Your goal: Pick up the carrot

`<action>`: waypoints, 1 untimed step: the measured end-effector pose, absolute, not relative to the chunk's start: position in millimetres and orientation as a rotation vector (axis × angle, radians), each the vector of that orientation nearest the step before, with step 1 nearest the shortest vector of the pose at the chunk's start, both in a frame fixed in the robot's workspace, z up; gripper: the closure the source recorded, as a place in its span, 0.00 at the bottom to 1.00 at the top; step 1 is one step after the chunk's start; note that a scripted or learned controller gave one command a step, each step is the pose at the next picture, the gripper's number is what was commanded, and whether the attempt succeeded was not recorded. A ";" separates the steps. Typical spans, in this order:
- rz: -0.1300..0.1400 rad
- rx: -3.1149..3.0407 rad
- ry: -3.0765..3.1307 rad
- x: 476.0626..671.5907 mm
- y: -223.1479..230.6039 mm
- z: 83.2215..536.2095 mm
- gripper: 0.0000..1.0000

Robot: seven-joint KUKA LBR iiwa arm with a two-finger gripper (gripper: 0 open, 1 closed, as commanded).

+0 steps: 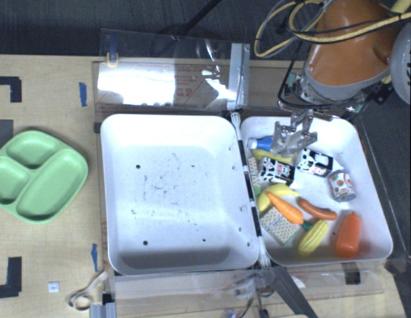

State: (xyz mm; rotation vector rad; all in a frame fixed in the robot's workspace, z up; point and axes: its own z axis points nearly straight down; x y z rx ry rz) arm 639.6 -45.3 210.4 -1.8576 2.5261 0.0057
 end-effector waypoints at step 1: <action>0.005 -2.057 2.365 668.4 -40.2 206.1 1.00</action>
